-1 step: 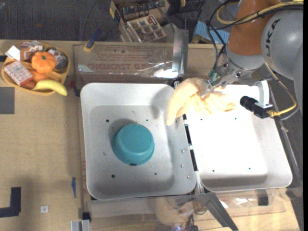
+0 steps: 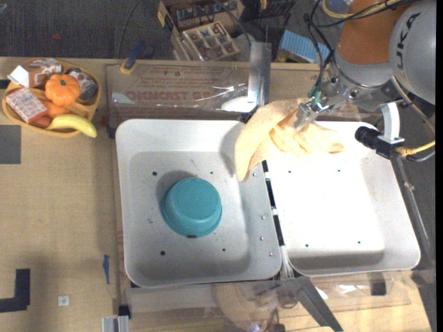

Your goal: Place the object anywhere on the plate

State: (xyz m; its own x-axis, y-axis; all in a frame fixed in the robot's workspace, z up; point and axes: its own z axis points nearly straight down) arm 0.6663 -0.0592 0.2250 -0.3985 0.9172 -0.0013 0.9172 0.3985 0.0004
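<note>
A pale yellow cloth [image 2: 252,140] hangs across the divider between the two white bins, near their back edge. Its upper end is bunched up at my gripper [image 2: 304,118], whose fingers are pinched on the fabric over the back left corner of the right bin [image 2: 346,213]. The cloth's lower end droops into the back right part of the left bin [image 2: 131,185]. The round teal plate [image 2: 192,206] lies in the middle of the left bin, down and to the left of the cloth and apart from it.
A dish of toy fruit [image 2: 52,99] sits on the bench at far left. A clear plastic tray [image 2: 187,88] lies behind the left bin. A black fitting with cables [image 2: 370,138] sticks out over the right bin's back right side.
</note>
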